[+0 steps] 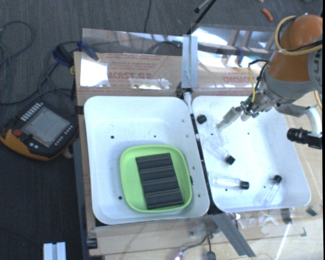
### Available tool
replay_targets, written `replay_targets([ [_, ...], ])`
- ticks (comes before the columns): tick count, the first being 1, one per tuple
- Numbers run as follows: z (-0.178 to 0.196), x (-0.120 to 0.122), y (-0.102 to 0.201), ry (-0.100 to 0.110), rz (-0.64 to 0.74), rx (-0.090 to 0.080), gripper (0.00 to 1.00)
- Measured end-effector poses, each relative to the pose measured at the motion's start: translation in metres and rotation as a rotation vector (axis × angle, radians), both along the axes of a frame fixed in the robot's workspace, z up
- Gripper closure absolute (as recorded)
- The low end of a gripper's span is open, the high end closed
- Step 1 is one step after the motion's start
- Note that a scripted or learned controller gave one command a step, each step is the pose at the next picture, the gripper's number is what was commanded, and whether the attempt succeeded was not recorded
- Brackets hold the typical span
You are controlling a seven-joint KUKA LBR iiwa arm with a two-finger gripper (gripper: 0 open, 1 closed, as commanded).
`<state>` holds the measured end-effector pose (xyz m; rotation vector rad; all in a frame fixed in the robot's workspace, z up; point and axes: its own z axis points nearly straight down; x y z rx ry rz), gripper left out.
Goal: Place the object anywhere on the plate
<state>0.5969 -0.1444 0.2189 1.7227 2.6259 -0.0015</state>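
One arm (292, 53) slants its end effector (223, 123) over the right bin (292, 161); finger state unclear.

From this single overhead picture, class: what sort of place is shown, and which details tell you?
Probably a robotics lab. A robot arm reaches over two white bins, a handheld control pendant lies on the carpet, and loose cables trail nearby.

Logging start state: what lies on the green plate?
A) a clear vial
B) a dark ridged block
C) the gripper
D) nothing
B: a dark ridged block lies on the green plate in the left bin; the vials lie in the right bin.
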Motion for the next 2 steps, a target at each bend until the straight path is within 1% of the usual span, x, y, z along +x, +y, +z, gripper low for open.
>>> replay_targets([
  [1,0.02,-0.011,-0.005,-0.001,-0.009,0.001,0.0],
  [2,0.028,0.011,0.0,-0.002,0.138,-0.001,0.0],
])
